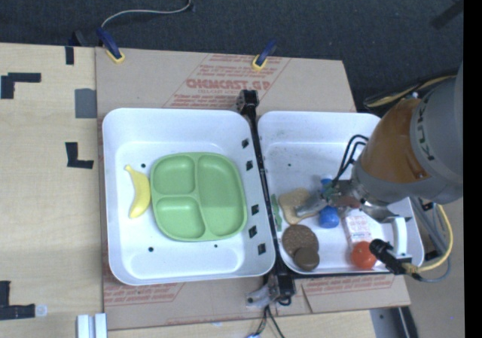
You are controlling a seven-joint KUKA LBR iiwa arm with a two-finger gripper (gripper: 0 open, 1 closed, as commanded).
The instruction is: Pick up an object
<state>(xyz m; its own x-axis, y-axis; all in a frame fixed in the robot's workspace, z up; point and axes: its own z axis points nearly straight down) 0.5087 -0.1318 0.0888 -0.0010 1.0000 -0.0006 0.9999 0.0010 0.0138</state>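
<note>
The arm [410, 152] looms over the right bin [301, 129]; the gripper [325, 201], grasp unclear, should centre squarely on the blue ball [328, 217] before closing

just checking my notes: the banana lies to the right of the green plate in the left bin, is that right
Not quite. The camera view shows the banana lying to the left of the green plate, against its left edge, not to the right. The rest stands: both are in the left bin.

Wooden bench [45, 201] under a cardboard sheet [218, 82] bearing two white bins [120, 254] side by side.
</note>
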